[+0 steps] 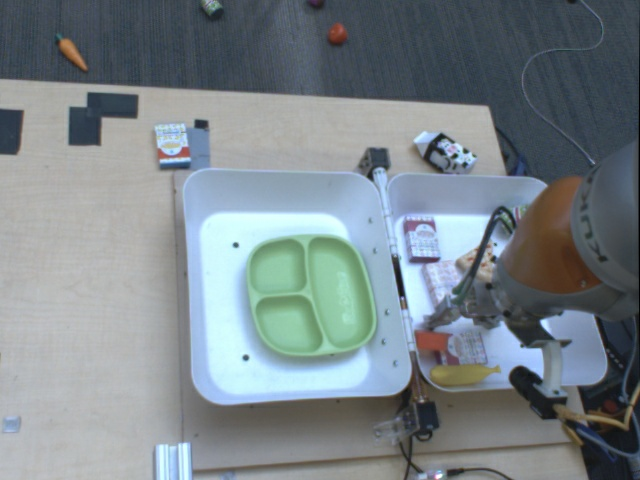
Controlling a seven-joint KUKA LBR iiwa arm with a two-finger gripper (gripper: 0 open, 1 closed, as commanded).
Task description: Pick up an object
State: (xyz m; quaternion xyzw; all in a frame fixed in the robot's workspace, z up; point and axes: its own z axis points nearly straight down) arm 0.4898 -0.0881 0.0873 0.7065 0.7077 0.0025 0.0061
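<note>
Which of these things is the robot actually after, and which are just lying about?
Part of the job:
- pincer
- red packet
- yellow banana
- right bin

Lying about:
- green divided plate in the left bin
- small box on the bench
- carrot on the floor

right bin (440, 204): far half hidden under arm (560, 248) | arm: cut off at right edge
</note>
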